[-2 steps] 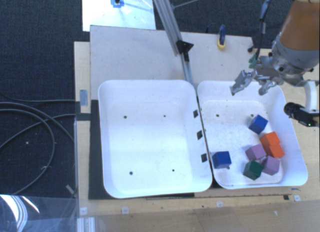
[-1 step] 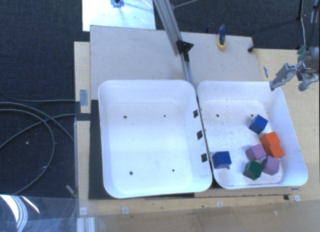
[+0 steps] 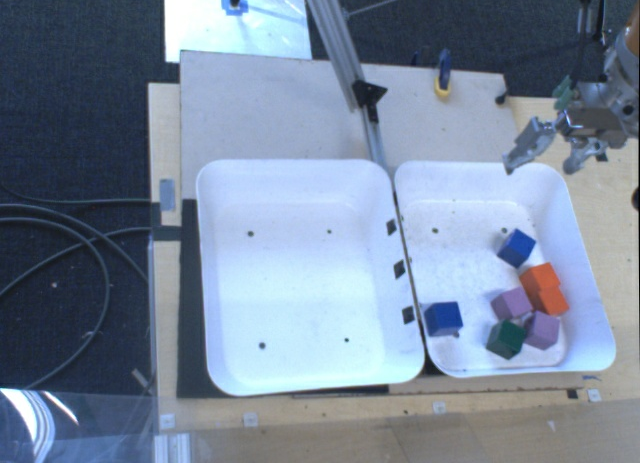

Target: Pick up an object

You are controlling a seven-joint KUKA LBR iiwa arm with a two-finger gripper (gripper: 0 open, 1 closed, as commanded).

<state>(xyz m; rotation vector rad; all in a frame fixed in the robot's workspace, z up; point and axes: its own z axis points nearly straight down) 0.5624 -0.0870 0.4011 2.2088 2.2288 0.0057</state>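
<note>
We are looking down on a pale wooden counter (image 3: 168,251) that is carrying two shallow white bins side by side, with dark carpet and loose black cables (image 3: 60,241) lying beyond its left edge. A grey board (image 3: 270,101) is covering the counter's far part, and a slanted metal pole (image 3: 335,31) is crossing above it toward the seam between the bins.

The left bin (image 3: 215,201) is holding nothing we can pick. The right bin (image 3: 570,211) is holding all the candidates, and they are gathering toward its near right corner: an orange block (image 3: 544,287), a blue cube (image 3: 516,248) just beyond it, a second blue cube (image 3: 443,318) standing apart near the bin's left wall, two lilac blocks (image 3: 512,303) (image 3: 543,330) and a dark green block (image 3: 506,338) crowding close together.

We are judging this to be the approach step, with no pick begun. The end effector (image 3: 548,150) is hanging over the right bin's far right corner, its two fingers spread wide apart and holding nothing.

For the next move we are thinking the arm needs to travel toward the bin's near side and descend over one block. The lone blue cube by the left wall is looking like the easiest choice, since its neighbours are well apart from it; the clustered blocks are leaving little room for fingers to slip between.
</note>
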